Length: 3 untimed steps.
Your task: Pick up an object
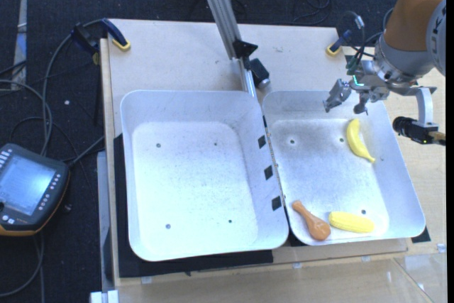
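**Banana waits below the gripper**

The banana (359, 140) is seen in the right bin (397, 174), just below the gripper (347, 99) and a little to its right. The gripper is held above the bin's top edge. Its fingers are spread apart, and nothing is held between them.

A miss could be made here. The banana is curved and smooth, so it could be pushed away or could slip out if the fingers close off its middle.

Further below the gripper, a corn cob (350, 222) and an orange spoon (313, 221) are seen near the bin's bottom edge. The left bin (135, 152) is well apart. The bins are white and speckled, on a pale bench (184, 53).
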Each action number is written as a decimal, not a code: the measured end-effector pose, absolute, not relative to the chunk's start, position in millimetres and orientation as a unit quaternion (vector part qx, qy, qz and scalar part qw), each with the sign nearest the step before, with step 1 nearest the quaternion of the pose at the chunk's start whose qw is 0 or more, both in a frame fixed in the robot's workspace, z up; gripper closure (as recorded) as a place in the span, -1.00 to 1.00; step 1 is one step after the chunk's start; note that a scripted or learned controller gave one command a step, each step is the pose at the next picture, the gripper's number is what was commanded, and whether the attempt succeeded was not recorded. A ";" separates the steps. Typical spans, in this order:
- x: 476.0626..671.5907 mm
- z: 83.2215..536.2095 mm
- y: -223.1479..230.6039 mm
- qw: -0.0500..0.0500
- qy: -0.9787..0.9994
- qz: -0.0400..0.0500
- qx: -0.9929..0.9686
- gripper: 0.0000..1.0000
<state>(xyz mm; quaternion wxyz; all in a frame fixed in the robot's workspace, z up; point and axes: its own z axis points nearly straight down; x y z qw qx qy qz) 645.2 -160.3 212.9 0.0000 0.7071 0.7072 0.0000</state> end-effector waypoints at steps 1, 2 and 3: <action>645.1 212.8 -160.3 0.000 0.707 0.000 0.707 -1.00; 640.5 150.7 -158.4 -0.002 0.707 -0.001 0.707 -1.00; 639.9 98.4 -157.9 -0.001 0.707 -0.001 0.707 -1.00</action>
